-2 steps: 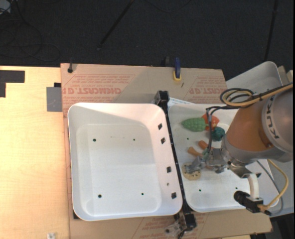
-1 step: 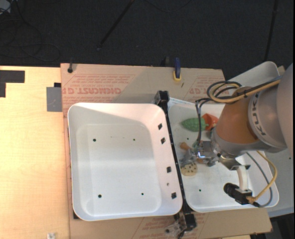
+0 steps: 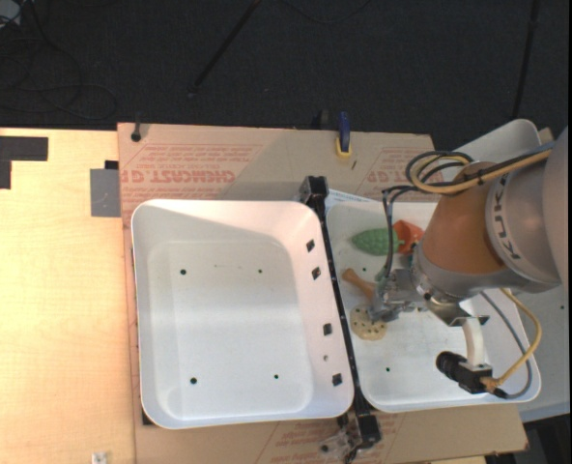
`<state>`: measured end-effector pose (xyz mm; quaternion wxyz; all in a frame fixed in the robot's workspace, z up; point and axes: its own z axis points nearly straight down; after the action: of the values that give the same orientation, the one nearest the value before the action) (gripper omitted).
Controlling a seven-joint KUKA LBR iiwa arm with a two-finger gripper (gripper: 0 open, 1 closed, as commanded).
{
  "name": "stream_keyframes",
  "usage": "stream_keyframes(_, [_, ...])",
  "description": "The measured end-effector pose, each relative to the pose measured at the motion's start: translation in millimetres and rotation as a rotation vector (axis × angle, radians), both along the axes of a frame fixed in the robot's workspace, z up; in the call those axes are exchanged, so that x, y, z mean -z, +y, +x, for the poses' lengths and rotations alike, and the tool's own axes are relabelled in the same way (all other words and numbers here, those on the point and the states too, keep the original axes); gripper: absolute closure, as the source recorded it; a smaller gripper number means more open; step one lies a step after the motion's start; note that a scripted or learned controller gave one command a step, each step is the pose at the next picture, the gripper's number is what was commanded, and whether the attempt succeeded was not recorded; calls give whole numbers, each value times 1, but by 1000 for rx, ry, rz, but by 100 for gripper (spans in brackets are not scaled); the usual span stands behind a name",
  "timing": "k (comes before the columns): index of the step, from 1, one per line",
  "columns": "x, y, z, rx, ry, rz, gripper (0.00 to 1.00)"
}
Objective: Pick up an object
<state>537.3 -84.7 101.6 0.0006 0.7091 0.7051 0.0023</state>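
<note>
- While the arm leans in over the right bin point(image 3: 431, 394), its gripper point(image 3: 387, 301) hangs low by that bin's left wall; open or closed, I cannot tell.
- 4 things lie there: a tan round piece point(image 3: 368, 327), a wooden stick point(image 3: 357, 279), a green leaf-like piece point(image 3: 371, 241), an orange piece point(image 3: 408, 230).
- That low reach suggests the round piece is the target.
- The left bin point(image 3: 160, 259) sits beside it.

Left bin point(image 3: 160, 259): open floor, free passage from above. Right bin point(image 3: 412, 394): crowded upper half, with arm point(image 3: 479, 230) overhead, green object point(image 3: 371, 241) and orange object point(image 3: 408, 230) near far wall, wooden stick point(image 3: 357, 279) and tan disc point(image 3: 368, 327) close to divider point(image 3: 327, 288). Gripper point(image 3: 390, 303) just above disc. Cables point(image 3: 518, 356) looping over lower right corner. Bare floor near front wall, between divider and cables.
</note>
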Motion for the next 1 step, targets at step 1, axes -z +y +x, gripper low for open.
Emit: stream_keyframes(1, [-110,45,10,-11,-5,-1,100])
